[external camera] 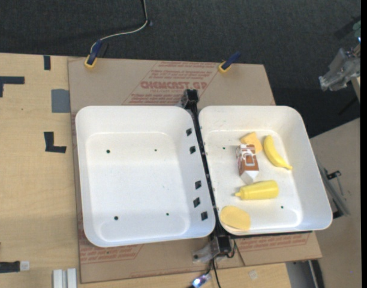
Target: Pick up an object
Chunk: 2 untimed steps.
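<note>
The right bin (291, 120) holds several items. A yellow banana (276, 152) lies near its right side, with a pale orange wedge (250, 140) to its left. A small white and brown carton (247, 162) lies just below the wedge. Below that, a yellow squeeze bottle (258, 190) lies on its side. A flat, round, pale yellow piece (235, 218) rests at the bin's front left corner. My gripper (336, 77) hangs at the upper right, outside and beyond the right bin, well away from all the items.
The left bin (135, 176) sits against the right one along a black divider with clips (197, 161). Both rest on a cardboard sheet (165, 83) held by two clamps at the back. A cable (141, 17) runs over the dark floor behind.
</note>
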Each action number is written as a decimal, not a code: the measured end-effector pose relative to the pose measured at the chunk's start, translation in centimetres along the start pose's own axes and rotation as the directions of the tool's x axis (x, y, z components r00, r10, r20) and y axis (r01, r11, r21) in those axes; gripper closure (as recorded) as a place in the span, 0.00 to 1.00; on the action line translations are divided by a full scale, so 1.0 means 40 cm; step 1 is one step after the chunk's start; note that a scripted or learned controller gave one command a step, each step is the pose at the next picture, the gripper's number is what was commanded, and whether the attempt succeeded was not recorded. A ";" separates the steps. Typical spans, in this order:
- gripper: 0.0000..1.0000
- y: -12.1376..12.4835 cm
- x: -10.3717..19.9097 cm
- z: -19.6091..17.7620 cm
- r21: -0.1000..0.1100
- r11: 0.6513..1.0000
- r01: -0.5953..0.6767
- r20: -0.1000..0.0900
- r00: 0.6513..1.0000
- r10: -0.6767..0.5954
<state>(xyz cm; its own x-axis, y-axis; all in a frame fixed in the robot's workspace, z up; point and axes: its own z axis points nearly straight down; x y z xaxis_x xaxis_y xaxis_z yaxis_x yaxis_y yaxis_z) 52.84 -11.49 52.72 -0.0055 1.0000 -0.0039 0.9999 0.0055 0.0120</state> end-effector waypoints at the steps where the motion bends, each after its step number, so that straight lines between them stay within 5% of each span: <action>1: 1.00 -0.115 0.090 0.004 0.013 1.000 -0.003 -0.004 1.000 0.003; 2: 1.00 -0.108 0.087 -0.019 0.013 1.000 -0.004 -0.002 1.000 0.004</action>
<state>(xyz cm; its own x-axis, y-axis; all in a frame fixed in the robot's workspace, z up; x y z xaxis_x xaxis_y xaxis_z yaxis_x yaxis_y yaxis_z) 48.49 -8.03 53.43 -0.0019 1.0000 -0.0023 1.0000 0.0019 -0.0011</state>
